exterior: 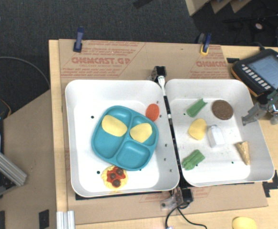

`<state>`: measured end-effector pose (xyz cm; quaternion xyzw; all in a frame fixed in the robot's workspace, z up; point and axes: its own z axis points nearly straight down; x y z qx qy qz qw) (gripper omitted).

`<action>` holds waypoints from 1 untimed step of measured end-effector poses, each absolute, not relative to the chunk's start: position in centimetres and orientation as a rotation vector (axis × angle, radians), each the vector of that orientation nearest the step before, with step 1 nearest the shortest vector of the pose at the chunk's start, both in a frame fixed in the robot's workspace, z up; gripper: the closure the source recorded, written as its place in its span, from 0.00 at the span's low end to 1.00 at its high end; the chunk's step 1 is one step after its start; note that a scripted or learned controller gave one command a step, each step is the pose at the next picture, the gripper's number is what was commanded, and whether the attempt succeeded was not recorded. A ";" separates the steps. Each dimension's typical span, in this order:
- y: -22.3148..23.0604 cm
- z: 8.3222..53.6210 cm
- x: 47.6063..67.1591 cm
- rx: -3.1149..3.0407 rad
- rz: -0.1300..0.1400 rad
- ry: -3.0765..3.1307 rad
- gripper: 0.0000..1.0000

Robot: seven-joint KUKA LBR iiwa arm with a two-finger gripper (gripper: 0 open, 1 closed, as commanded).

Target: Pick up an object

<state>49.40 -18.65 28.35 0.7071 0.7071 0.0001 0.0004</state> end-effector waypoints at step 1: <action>-10.6 34.5 48.0 2.207 0.010 2.228 0.00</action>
